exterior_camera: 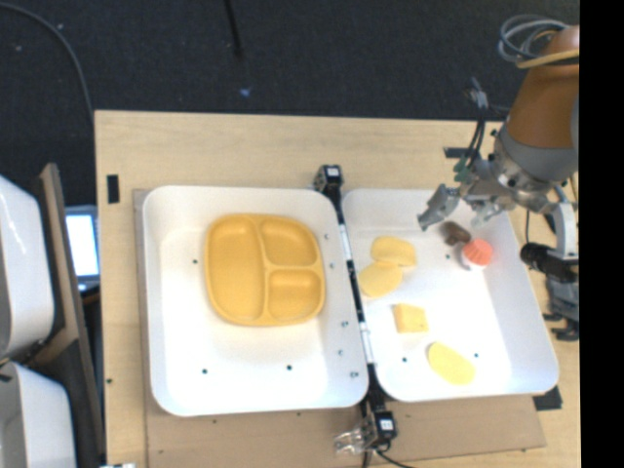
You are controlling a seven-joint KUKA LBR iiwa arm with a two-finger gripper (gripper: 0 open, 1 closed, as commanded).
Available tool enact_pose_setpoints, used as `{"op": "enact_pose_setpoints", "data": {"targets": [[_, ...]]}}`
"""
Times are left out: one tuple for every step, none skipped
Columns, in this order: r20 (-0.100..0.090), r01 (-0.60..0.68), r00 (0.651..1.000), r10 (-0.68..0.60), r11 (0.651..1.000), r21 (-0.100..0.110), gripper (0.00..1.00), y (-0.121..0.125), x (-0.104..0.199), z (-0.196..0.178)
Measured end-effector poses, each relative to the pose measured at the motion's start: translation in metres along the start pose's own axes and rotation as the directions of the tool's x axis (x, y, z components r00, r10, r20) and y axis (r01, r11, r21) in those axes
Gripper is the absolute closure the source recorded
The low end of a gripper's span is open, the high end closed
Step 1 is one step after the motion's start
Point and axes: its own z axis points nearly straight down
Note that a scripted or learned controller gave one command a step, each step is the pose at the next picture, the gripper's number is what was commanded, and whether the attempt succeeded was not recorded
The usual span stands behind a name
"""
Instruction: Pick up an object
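The hand (458, 213) hangs over the upper part of the right bin (517, 359); finger spread cannot be determined. Just below it — a small orange-pink object (478, 253) beside a brown piece (455, 231). Four yellow pieces lie in the same bin: two (393, 251) (380, 280) near the divider, a wedge (410, 318), an oval (450, 363). The left bin (175, 359) holds a yellow compartment tray (263, 267) on the worktop (292, 149)

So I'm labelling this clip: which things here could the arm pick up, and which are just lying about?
Job:
gripper
red-orange piece
yellow pieces
right bin

Lying about:
yellow divided tray
left bin
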Motion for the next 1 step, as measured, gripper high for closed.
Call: {"op": "enact_pose_setpoints", "data": {"targets": [[-0.001,0.000,1.000,0.000,1.000,0.004,0.00,0.0019,0.0091,0.0496]]}}
